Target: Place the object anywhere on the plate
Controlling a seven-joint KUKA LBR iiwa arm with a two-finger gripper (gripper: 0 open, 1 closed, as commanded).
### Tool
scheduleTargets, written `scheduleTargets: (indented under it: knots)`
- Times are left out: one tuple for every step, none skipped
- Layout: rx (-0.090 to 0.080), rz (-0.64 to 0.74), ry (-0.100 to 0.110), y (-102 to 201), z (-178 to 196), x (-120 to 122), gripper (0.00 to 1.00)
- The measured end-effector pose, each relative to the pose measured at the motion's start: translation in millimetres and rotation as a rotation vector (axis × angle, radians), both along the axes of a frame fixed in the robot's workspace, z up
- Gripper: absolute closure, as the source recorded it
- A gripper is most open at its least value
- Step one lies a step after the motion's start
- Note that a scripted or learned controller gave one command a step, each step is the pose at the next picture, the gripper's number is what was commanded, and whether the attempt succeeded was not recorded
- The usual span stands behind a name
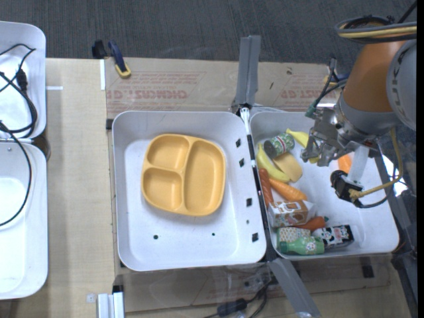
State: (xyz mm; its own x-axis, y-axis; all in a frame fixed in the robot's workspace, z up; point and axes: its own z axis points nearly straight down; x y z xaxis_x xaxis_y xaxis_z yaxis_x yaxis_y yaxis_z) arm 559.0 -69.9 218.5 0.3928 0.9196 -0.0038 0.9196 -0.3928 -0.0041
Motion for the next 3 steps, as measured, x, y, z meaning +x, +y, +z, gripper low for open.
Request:
scheduleTargets:
  knots:
    - [0.000, 0.013, 0.000, 76, -13, 27, 1.00]
    - [0.000, 0.036, -0.002, 170, 14, 28, 1.00]
    - [-0.005, -0.266, 0.015, 195, -44, 73, 1.00]
